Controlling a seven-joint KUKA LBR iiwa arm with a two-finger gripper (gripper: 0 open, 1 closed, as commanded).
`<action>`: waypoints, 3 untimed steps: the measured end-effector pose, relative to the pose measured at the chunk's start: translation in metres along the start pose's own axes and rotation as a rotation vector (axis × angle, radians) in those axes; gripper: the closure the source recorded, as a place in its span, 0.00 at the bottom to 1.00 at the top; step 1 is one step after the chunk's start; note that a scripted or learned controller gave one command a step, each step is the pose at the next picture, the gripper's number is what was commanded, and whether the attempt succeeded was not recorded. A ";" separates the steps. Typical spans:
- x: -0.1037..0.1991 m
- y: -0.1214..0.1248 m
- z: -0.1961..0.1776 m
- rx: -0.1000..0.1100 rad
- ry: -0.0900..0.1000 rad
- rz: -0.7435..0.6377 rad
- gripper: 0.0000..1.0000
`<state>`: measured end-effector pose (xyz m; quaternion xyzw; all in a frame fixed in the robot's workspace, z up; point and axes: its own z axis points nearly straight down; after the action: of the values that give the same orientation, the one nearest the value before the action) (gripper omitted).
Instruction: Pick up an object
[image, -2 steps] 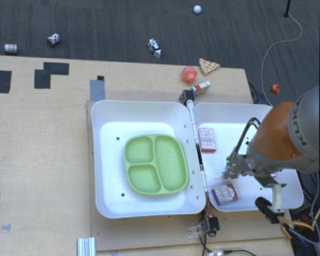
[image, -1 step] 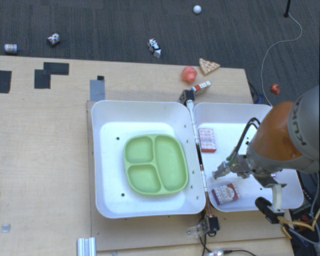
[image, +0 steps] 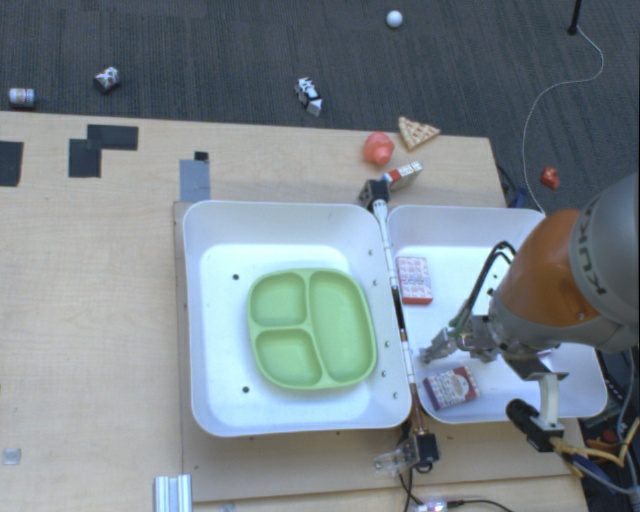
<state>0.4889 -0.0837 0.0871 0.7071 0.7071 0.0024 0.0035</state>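
From the camera view above the table (image: 90, 300), you see two white bins side by side. The left bin (image: 215, 330) holds a green divided plate (image: 312, 330) lying flat near its middle. In the right bin (image: 470, 255) a small red and white packet (image: 413, 279) lies close to the wall shared with the left bin, and a second red packet (image: 450, 387) lies toward the near edge. The arm (image: 560, 280) reaches in from the right, its orange band over the right bin. Your gripper (image: 437, 349) hangs low between the two packets, just above the nearer one; nothing appears to sit between its fingers, though how far apart they stand is too small to tell.
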 end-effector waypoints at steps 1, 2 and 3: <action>0.001 0.002 -0.011 -0.007 0.000 -0.002 1.00; 0.001 0.002 -0.011 -0.006 0.000 -0.002 0.00; -0.001 0.000 0.000 0.001 0.001 -0.001 0.00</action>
<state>0.4889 -0.0843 0.0871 0.7069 0.7073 0.0026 0.0029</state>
